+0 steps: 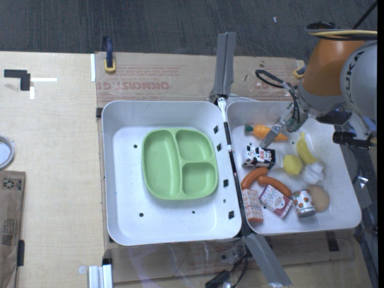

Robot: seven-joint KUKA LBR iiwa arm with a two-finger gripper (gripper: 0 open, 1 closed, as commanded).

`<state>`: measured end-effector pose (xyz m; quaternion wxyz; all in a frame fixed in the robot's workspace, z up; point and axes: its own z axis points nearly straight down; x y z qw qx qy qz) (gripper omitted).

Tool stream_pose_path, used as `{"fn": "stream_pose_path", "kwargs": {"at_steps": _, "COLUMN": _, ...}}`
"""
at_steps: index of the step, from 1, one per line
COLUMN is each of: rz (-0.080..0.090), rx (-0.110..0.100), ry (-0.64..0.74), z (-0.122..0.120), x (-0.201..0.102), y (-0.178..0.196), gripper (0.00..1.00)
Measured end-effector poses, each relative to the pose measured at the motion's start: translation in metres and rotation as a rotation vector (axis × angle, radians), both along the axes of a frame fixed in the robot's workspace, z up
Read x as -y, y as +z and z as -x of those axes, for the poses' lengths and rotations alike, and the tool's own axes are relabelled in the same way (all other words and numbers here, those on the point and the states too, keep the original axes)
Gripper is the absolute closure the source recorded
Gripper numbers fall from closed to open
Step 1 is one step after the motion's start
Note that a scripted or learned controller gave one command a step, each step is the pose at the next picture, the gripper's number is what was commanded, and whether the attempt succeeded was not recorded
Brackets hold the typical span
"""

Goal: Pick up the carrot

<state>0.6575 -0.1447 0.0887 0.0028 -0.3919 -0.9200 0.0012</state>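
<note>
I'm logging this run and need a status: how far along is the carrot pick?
Done: the gripper has reached the right bin and sits at the carrot. In hand: closing in on it. Left: the carrot lies on the bin floor, so grasp and lift remain.

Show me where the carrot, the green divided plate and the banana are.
carrot (pixel 260 130): camera view, middle of its orange body.
green divided plate (pixel 157 164): camera view, floor of its large left compartment.
banana (pixel 306 150): camera view, middle of its yellow curve.
</note>
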Motion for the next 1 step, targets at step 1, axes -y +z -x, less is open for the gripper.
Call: {"fn": "stream_pose_path", "kwargs": {"at_steps": 1, "rz": -0.001, "rx": 0.000, "ry": -0.003, "z": -0.0003, "x": 0.0011, "y": 0.0076, "gripper": 1.00}}
